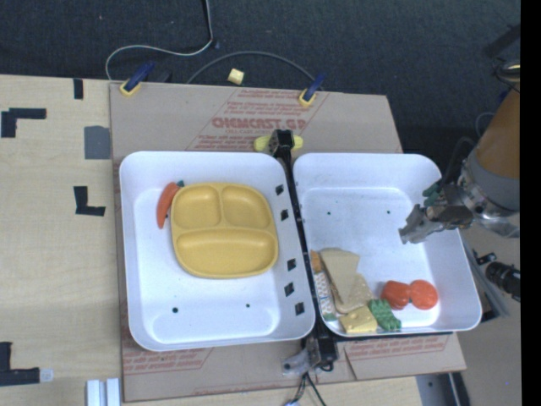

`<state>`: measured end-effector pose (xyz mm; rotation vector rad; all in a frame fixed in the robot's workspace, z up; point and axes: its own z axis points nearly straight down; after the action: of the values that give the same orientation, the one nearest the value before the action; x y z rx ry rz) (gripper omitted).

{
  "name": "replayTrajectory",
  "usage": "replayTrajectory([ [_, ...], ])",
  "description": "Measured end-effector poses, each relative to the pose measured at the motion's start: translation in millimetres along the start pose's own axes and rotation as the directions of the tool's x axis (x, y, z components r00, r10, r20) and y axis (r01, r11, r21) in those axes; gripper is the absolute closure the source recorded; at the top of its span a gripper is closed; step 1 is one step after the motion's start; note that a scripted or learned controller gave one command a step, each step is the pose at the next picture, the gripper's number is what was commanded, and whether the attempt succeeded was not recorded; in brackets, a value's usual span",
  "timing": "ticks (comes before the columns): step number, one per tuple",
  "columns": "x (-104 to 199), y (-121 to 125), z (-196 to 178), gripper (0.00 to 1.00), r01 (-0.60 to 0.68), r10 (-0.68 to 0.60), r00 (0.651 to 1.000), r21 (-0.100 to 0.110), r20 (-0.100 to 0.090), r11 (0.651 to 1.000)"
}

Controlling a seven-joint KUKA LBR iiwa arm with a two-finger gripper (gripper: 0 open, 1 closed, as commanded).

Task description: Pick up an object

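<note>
My gripper (420, 227) hangs over the right edge of the right bin (363, 172), above its bare floor, with nothing visible between its fingers. Toy food lies along that bin's front: a red tomato (411, 294) at the right, a small green piece (387, 315), a yellow cheese wedge (358, 320) and tan bread slices (342, 276) toward the left. All of these sit below and to the left of the gripper, apart from it. In the left bin (144, 311) rests a yellow divided plate (225, 229) with an orange carrot (166, 203) at its left side.
Both bins sit on a cardboard sheet (254, 112) held by blue and yellow clamps. A black divider with clips (292, 227) runs between the bins. A cable (190, 49) loops behind on the dark floor. The arm's orange band (507, 134) stands at the right edge.
</note>
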<state>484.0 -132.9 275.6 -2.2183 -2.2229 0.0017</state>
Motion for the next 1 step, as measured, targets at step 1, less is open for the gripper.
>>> replayTrajectory([
  [1, 4.8, 2.2, 3.4, 1.0, -0.001, 0.001, 1.0, 0.0, 0.0, 1.0],
])
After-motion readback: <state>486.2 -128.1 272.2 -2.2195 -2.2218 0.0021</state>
